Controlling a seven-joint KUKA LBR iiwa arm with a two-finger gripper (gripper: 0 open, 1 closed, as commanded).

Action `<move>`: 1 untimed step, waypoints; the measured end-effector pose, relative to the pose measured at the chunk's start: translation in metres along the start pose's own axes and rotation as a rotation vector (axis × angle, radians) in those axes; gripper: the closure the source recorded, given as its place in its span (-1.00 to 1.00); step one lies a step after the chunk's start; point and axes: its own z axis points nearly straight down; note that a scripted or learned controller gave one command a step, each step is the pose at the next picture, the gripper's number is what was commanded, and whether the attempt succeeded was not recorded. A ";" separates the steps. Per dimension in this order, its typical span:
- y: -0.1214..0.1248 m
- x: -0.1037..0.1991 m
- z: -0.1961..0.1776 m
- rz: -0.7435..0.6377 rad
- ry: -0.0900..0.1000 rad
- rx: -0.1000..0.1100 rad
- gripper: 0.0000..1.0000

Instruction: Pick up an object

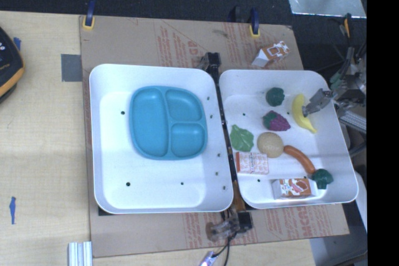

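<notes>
While the arm reaches in at the right edge of the frame, you can see its gripper point(317, 103) hanging over the upper right part of the right bin point(336, 134), just beside the top of the banana point(303, 114). Whether its fingers are apart or together cannot be told from this view, and nothing shows between them.

You have the objects all lying in that right bin. A dark green broccoli point(275, 96) sits near the top middle, with purple grapes point(276, 121) just below it and the banana to their right. Lower left lie a green leaf point(242, 137) and a tan round potato point(270, 144), touching or nearly so. An orange carrot point(300, 158) runs down to the right toward a dark green piece point(322, 178). Two small cartons point(252, 163) point(292, 187) lie near the bottom edge.

In the left bin point(106, 134) you see a blue divided plate point(168, 122), upper middle. Another small carton point(272, 53) rests on the cardboard point(156, 40) above the right bin.
</notes>
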 end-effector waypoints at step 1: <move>0.070 0.003 0.142 -0.002 0.000 0.002 -1.00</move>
